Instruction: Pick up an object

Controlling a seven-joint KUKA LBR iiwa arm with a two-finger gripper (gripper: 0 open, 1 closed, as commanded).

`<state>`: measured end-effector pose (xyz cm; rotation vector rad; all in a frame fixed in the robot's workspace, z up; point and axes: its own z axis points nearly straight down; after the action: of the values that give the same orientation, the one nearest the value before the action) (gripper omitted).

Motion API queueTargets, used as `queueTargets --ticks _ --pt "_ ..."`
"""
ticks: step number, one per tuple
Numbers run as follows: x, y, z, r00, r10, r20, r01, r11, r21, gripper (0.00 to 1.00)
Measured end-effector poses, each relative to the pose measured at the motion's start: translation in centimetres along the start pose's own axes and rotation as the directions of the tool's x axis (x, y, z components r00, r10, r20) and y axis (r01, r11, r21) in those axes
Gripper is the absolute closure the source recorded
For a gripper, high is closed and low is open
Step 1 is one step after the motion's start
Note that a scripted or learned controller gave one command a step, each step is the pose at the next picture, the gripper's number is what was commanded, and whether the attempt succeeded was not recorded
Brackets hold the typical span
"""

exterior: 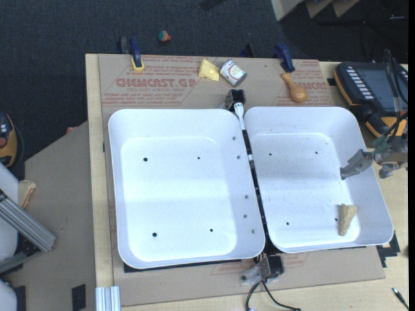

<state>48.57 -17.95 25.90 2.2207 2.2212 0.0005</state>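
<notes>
Two white bins side by side on a brown board; landmark = right bin (305,125). Left bin (175,125) touching its left wall along the centre seam. Gripper (360,162) poking in over the right bin's right rim, about mid-height of that wall, grey fingers angled down-left toward the bin floor. Finger state: cannot tell, too small and blurred against the rim. Nothing visibly between them. Task object: tan cone-like piece (346,218) lying on the right bin's floor, near its lower-right corner, below the gripper and apart from it. Outside the bin, beyond its far rim: tan wooden-spoon-like thing (294,89) just past the upper edge; yellow wedge (209,70) and small white box (232,72) further left of that, side by side; blue clamp (283,56) at the board's far edge. Black handheld pendant (371,86) past the upper-right corner.
</notes>
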Motion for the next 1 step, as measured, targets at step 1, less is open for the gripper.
queueTargets --ticks 1 --pt "-0.77 -0.51 -15.44 1.0 -0.001 0.008 0.002 1.0 -0.02 0.0"
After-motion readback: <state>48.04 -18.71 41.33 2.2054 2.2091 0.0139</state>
